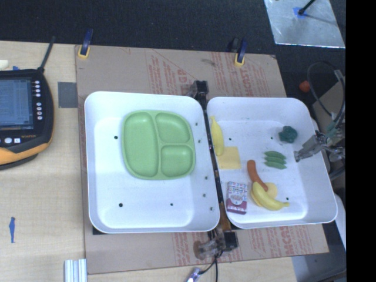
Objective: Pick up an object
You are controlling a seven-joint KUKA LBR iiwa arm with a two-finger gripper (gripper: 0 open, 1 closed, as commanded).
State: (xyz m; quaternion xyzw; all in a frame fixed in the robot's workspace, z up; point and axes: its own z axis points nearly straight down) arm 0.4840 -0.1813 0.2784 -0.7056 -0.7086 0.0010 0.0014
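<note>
The gripper (305, 153) is hanging at the right edge of the right bin (294, 107), just poking in over the rim, and nothing is sitting in its grasp. Whether the jaws are spread or closed, I cannot tell; the tip is too small and blurred against the bin wall.

So the pick is barely under way by my reading: no object is lifted, everything is lying flat on the bin floor.

Closest to the gripper is the green pea pod (275, 159), just to its left, and the dark green broccoli piece (288, 134) is sitting a little farther back, near the far right corner. Toward the near side, the banana (267, 197) is lying with the orange carrot (256, 174) touching its upper end. Beside them to the left is a small red-and-white carton (237, 197). Along the left wall, a yellow corn cob (217, 137) is resting above a pale yellow cheese slice (230, 157).

The left bin (103, 207) is carrying a green divided plate (158, 144), well apart from the arm.

What is left, I would judge, is everything: choosing a target, descending, closing, lifting.
</note>
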